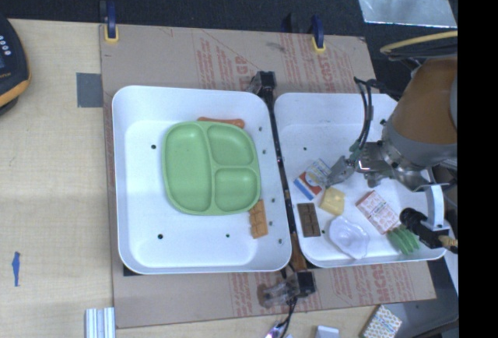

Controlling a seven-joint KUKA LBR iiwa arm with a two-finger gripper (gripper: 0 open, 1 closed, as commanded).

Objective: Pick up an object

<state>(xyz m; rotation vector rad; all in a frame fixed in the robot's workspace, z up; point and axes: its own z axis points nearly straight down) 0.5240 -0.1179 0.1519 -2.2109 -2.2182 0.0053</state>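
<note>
My gripper (341, 168) hangs low over the middle of the right bin (327, 117), reaching in from the right. Its tip is just beside a crumpled silvery wrapper (317, 172), with a red and blue packet (306, 188) below that. Close by lie a pale yellow block (333, 201), a dark brown bar (308, 220), a clear plastic cup (348, 238), a pink printed packet (377, 211) and a green toy (404, 240). I see nothing lifted off the bin floor.
The left bin (140, 243) holds a green divided plate (211, 168) with an orange piece (224, 122) peeking out behind it and a brown waffle-like piece (257, 220) at its right wall. A cable (363, 114) loops above the gripper.
</note>
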